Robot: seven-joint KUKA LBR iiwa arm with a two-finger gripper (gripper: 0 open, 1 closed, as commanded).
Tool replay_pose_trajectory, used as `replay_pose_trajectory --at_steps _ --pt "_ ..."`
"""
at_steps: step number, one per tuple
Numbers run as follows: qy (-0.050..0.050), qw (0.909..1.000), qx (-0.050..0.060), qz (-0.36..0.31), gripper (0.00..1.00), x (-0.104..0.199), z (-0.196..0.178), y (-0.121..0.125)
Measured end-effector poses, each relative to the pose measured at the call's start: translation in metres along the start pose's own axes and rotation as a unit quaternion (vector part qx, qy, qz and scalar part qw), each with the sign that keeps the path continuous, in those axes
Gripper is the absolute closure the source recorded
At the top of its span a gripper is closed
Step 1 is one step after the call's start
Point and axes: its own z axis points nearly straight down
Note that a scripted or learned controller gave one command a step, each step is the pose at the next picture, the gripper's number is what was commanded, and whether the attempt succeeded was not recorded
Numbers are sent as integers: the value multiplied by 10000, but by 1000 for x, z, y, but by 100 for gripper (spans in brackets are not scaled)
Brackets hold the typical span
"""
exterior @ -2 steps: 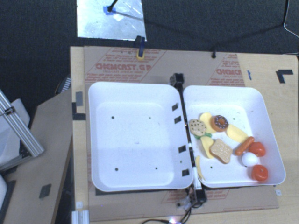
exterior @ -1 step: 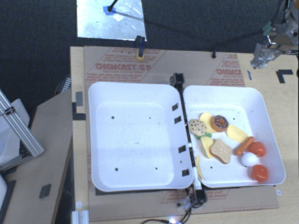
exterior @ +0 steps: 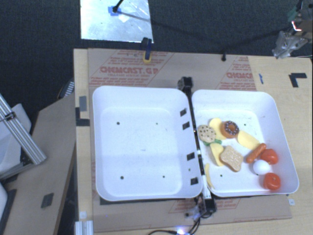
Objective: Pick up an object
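Observation:
The right bin [exterior: 274,112] holds a cluster of toy food. A chocolate-chip cookie [exterior: 207,133] lies near the bin's left wall, with a frosted donut [exterior: 230,129] just to its right. A bread slice [exterior: 231,158] rests on a yellow wedge [exterior: 215,152]. Further right are a yellow piece [exterior: 248,140], an orange sausage [exterior: 256,152], a white egg [exterior: 261,167] and two red tomatoes [exterior: 272,180]. My gripper [exterior: 288,42] hangs far up at the top right, beyond the bench's back edge and well away from the food.
The left bin [exterior: 142,146] adjoins the right one along a black-clipped divider [exterior: 191,136]. A shiny metal sheet [exterior: 115,13] lies beyond the bench, a blue-yellow clamp [exterior: 146,50] at its corner. An aluminium frame [exterior: 17,131] stands at the left.

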Motion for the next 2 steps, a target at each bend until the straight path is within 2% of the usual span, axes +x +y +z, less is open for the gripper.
replay_pose_trajectory --at_steps 1,2 --pt "-14 10000 -15 16 100 -38 -58 -1" --pt "-6 10000 -7 7 100 -49 -100 -1"
